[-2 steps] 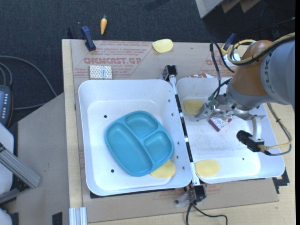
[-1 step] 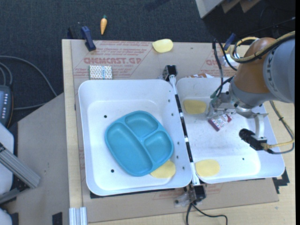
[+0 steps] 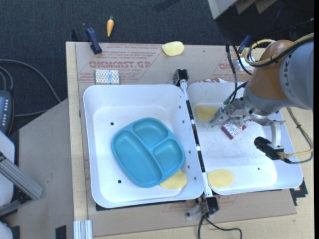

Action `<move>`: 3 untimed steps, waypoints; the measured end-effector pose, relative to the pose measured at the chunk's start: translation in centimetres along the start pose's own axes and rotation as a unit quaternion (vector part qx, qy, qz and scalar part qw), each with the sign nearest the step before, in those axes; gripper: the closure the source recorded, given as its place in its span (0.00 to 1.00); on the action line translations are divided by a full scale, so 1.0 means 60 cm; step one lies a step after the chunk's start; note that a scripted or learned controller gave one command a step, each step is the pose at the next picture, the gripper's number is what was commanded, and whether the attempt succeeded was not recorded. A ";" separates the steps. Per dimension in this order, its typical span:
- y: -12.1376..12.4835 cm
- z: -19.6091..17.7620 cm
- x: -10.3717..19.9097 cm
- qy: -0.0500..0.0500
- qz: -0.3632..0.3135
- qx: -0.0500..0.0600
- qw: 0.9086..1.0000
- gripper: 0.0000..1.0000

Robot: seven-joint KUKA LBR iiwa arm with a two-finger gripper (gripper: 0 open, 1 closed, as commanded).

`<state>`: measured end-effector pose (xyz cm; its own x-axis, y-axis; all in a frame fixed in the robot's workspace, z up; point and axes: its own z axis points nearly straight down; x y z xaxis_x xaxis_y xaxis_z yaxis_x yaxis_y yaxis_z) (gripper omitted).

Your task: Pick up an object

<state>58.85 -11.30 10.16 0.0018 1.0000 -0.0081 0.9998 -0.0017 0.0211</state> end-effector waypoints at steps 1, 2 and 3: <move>0.001 -0.017 0.000 0.000 0.000 -0.001 1.000 1.00; 0.001 -0.017 0.000 0.000 0.000 -0.001 1.000 0.00; -0.015 0.018 -0.009 0.002 -0.001 0.002 1.000 0.00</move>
